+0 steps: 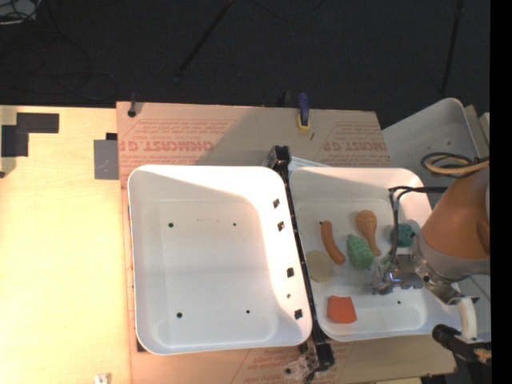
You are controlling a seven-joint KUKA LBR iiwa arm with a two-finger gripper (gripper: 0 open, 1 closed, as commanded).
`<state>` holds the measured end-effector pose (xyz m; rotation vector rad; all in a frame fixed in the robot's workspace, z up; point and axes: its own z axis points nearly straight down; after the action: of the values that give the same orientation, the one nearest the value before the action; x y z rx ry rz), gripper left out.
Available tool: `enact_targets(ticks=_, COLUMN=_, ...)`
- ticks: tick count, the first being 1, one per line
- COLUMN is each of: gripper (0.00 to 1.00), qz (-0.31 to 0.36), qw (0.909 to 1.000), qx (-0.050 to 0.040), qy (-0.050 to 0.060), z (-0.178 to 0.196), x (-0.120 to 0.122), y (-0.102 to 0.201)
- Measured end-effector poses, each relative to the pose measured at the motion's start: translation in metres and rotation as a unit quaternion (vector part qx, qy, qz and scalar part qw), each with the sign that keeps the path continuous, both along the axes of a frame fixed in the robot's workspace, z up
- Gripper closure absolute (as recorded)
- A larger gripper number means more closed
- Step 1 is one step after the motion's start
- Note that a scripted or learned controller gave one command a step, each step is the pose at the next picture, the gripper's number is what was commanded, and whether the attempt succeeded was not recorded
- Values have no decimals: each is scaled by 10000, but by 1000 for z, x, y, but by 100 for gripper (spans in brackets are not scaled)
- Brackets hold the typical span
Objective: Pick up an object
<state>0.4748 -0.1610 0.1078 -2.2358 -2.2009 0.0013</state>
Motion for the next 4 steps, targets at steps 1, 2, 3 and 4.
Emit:
enact_targets(ticks=1, gripper=100, qz=-29, qw=10000, qx=2, qy=5, z=9, x=0, y=-1)
enact_targets(ticks=2, gripper=100, qz=-63, qw=10000, qx=2, qy=9, z=19, x=-1, y=-2)
enact_targets(ticks=3, gripper=100, qz=-97, qw=10000, qx=4, qy=14, z=28, x=-1, y=-3)
enact_targets(ticks=4, gripper=100, qz=97, qw=9999, qx=-13, qy=-51, z=118, x=15, y=29)
